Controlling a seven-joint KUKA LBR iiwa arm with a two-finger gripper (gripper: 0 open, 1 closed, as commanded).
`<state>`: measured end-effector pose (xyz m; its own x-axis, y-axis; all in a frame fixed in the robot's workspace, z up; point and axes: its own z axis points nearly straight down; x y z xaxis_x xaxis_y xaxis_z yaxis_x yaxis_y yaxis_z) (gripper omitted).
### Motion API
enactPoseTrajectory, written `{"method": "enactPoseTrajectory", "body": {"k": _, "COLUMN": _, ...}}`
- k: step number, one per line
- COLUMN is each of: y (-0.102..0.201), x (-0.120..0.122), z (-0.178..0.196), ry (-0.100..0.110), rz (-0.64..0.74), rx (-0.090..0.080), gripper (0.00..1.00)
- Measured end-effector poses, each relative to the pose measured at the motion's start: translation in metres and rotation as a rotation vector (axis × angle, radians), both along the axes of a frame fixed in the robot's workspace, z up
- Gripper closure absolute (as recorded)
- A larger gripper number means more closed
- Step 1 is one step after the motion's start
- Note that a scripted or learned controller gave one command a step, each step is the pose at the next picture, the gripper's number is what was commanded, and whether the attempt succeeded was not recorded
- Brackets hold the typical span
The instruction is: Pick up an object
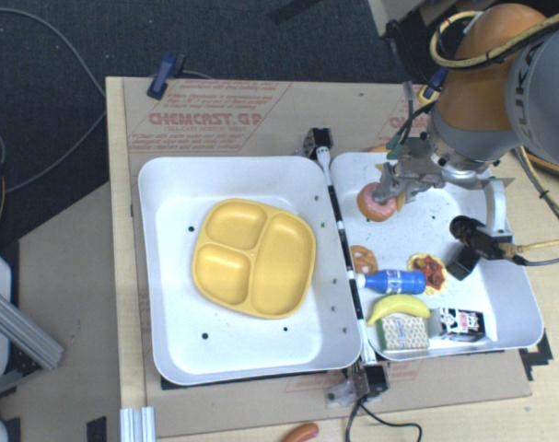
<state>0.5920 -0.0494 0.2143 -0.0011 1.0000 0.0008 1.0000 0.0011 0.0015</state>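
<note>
Apparently the pick is only at its start: the gripper (390, 190) hangs low over the right bin (523, 293), right at the pink doughnut (378, 203) near the bin's far left corner, and the doughnut looks to be resting on the floor, not lifted. How the jaws stand I cannot tell from here. The banana (396, 308), blue bottle (396, 281) and pretzel (363, 259) lie untouched nearer the front, and the yellow tray (253, 258) sits in the left bin (168, 191). Closing and lifting remain.

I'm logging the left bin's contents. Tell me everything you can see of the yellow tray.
The yellow tray looks like glossy plastic with rounded corners and three compartments: two smaller ones on the left, one long one on the right. It lies flat, open side up, turned slightly askew, near the middle of the left bin. Nothing else touches it.
</note>
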Motion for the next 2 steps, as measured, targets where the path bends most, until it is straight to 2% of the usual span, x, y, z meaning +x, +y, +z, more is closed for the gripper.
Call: {"method": "enactPoseTrajectory", "body": {"k": 2, "y": 0.076, "x": 0.043, "z": 0.031, "ry": 0.0, "rz": 0.001, "rx": 0.0, "gripper": 1.0}}
